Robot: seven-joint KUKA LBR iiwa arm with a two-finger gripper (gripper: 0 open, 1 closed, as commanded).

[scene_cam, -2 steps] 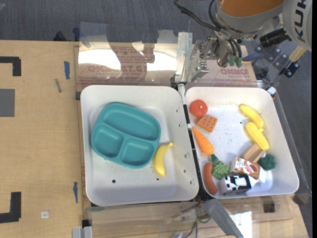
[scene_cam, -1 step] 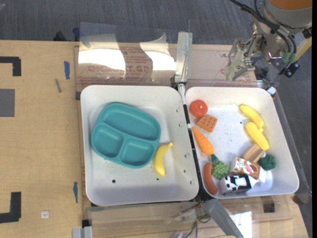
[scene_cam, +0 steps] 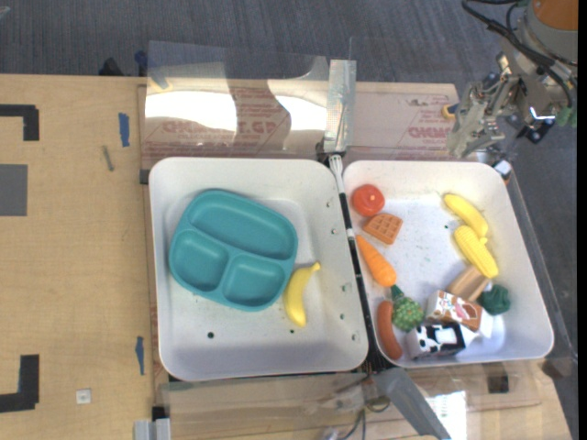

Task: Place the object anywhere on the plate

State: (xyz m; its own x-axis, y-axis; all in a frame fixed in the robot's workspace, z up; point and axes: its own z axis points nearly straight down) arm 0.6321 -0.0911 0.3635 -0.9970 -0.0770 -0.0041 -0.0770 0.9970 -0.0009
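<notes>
Gripper [scene_cam: 477,122] hangs past the far right corner of the right bin [scene_cam: 532,337], and I cannot tell how it is set. Nothing is in it that I can see. From it, the banana [scene_cam: 299,293] in the left bin [scene_cam: 183,360] lies far off at about eight o'clock. Its long side points from one to seven o'clock. It sits just beside the teal plate [scene_cam: 234,248], at the plate's four o'clock. I see faint red print on the cardboard [scene_cam: 229,128], too blurry to read.
</notes>
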